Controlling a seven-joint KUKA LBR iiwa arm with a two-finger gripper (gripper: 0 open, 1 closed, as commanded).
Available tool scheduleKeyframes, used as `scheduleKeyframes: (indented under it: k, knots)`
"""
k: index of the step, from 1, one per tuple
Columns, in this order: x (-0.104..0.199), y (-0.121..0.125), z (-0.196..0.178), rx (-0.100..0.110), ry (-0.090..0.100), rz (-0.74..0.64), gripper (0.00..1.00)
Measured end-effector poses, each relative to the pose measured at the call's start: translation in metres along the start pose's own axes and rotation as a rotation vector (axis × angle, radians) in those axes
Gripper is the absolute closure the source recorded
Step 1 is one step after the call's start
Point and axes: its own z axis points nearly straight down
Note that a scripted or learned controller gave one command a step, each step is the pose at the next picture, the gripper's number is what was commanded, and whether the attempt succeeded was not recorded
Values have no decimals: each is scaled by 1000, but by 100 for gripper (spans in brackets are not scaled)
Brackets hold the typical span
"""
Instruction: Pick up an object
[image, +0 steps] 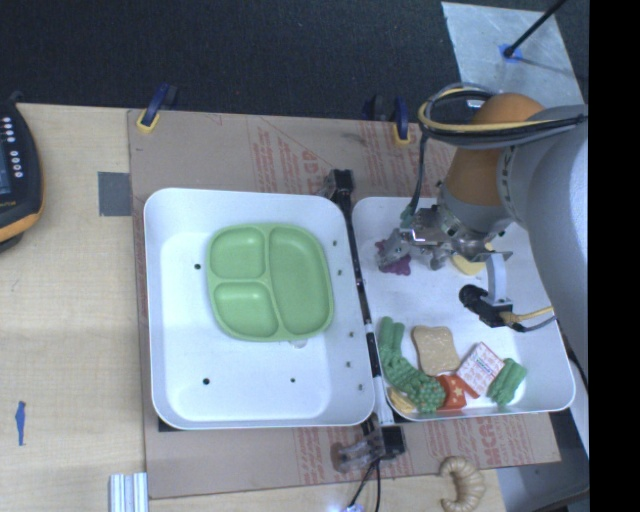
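Gripper (428, 240) sits low over the back end of the right bin (428, 300), close to its back-left corner. Your nearest candidate is a small purple toy (397, 260), maybe a grape bunch. It lies just beside the gripper, toward the bin's left edge, touching or nearly so; you cannot tell which. It looks compact with no clear long axis, so judge the sideways offset toward the left edge as what the coming move turns on, not the approach angle. A yellow piece (466, 264) lies just on the gripper's other side, partly under the wrist, shape unreadable. You cannot tell whether the gripper is spread or closed: its metal parts blur together, and nothing is seen held. Other items crowd the bin's front edge, well apart from the gripper: bread slice (436, 348), green pods (392, 352), red-and-white packet (482, 368).
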Motion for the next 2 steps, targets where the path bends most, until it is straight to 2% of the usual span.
scheduleKeyframes:
  k: [1, 2]
  knots:
    - [-4, 22, -6, -14, 0, -4, 0]
    - [4, 21, -5, -9, 1, -4, 0]
